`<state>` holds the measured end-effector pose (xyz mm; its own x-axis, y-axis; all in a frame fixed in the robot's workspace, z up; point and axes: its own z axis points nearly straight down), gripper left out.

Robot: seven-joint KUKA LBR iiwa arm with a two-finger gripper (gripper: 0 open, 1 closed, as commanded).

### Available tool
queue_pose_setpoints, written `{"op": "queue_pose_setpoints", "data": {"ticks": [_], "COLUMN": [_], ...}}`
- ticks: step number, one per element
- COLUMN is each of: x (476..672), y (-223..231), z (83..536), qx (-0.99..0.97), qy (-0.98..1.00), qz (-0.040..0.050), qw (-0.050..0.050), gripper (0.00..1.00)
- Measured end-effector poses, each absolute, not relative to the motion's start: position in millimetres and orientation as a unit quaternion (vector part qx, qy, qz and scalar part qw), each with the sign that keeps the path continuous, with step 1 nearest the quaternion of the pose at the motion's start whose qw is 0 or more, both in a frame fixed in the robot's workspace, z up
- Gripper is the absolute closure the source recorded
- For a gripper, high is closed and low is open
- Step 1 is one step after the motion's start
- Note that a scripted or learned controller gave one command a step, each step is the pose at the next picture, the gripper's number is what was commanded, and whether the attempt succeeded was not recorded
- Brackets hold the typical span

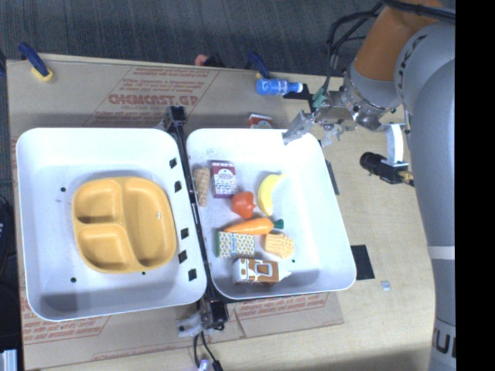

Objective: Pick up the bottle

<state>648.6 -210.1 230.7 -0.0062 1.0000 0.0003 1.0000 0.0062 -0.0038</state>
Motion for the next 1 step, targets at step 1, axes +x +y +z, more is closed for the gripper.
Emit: {"op": "queue_pose_setpoints", "data": {"ticks": [1], "x": [649.2], "y": [-209.2], "z": [241.2], "qx": [-0.703], "qy": [-0.712], "qz": [0.0018], "qw": [0.002], "gripper": [1.00]}}
